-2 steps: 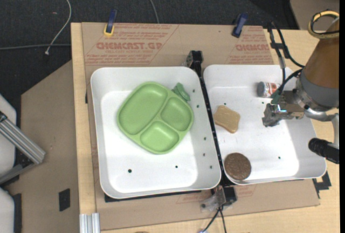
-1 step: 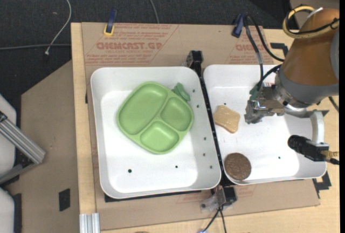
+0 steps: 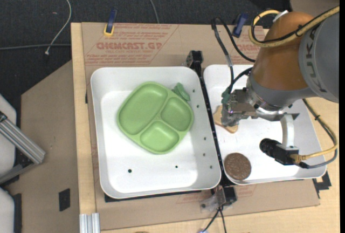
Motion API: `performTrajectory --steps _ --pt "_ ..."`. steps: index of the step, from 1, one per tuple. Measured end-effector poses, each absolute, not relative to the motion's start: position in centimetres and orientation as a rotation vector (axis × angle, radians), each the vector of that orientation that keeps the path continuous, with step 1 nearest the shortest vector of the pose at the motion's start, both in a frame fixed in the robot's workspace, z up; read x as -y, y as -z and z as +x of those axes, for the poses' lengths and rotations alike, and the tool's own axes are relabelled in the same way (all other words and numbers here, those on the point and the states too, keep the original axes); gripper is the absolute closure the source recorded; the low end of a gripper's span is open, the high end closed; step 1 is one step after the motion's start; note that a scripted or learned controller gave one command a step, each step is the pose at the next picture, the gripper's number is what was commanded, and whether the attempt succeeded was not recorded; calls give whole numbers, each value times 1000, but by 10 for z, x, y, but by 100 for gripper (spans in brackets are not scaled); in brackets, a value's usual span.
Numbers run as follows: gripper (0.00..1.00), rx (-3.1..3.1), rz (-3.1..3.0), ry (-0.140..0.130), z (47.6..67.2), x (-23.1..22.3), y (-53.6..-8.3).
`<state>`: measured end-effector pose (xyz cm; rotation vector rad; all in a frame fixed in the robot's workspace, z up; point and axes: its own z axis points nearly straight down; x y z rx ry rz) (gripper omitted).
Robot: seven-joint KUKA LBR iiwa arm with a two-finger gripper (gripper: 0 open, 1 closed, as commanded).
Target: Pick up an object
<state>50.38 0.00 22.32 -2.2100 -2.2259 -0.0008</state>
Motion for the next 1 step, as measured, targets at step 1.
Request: performTrajectory --steps 1 --pt "100 2224 -2212 0 496 -45 -224"
